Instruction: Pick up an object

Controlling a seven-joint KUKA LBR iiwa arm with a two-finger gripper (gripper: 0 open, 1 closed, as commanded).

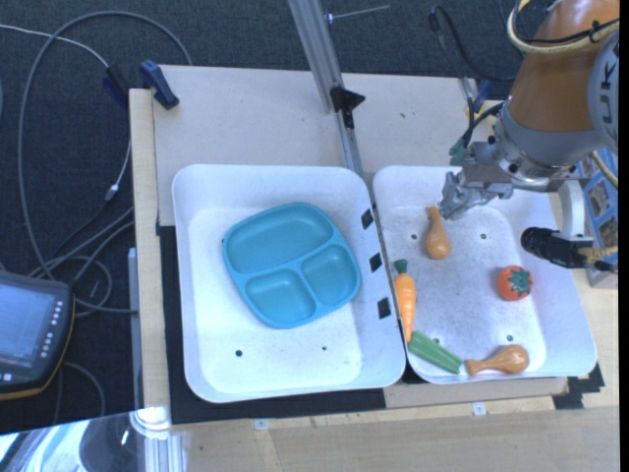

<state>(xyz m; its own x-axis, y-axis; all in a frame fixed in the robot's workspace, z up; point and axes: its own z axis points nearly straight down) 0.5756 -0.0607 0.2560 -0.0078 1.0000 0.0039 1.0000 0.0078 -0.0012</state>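
My gripper (454, 201) hangs over the right bin (550, 347), its fingertips too small to read. My arm (565, 67) runs off the right edge.

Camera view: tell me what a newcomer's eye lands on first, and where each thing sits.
The blue tray, alone in the left bin, draws the eye first. Next comes the gripper at the far end of the right bin, just above a drumstick. A tomato lies to the right, a carrot along the left wall, and a second drumstick near the front.
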